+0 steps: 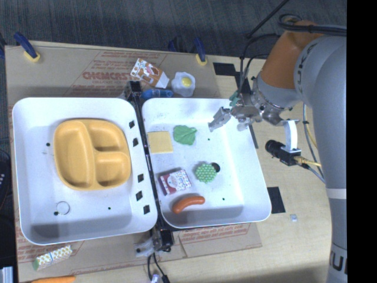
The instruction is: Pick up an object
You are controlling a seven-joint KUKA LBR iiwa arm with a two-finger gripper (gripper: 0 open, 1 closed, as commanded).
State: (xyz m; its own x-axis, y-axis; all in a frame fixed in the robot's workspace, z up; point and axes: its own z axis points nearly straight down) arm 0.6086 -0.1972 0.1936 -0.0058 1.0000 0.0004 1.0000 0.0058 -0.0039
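**Jaws apart, nothing held – arm over right bin's far edge**

Jaws look spread w/ nothing between them; the gripper (222, 118) hangs over the upper right part of the right bin (254, 184), fingers pointing left toward the bin's middle. Small in the view, so the gap is a judgement, but no obj sits between the tips.

Step in hand, as I read it: approach/pre-grasp. No pick made yet. All candidates lie on the bin floor, apart from the gripper.

What's on offer in right bin:
- green leaf (184, 134) – flat, lettuce-like toy, nearest the gripper, just left of the tips. Thin, prob hard to pinch.
- yellow square (160, 141) – flat cheese-like slab beside the leaf, near the bin's left wall.
- green dotted ball (205, 173) – roundish, textured, mid-bin; a small dark thing touches its right side, can't tell what.
- red-and-white packet (175, 181) – small, boxy, tilted.
- sausage (188, 203) – orange-red, lying lengthwise near the front wall.

Left bin (23, 158) holds a yellow divided tray (92, 153).

Next move calls for: choose 1 obj, centre jaws over it, descend, close. Ball or sausage seem the better bets; they stand higher off the floor than leaf or slab.
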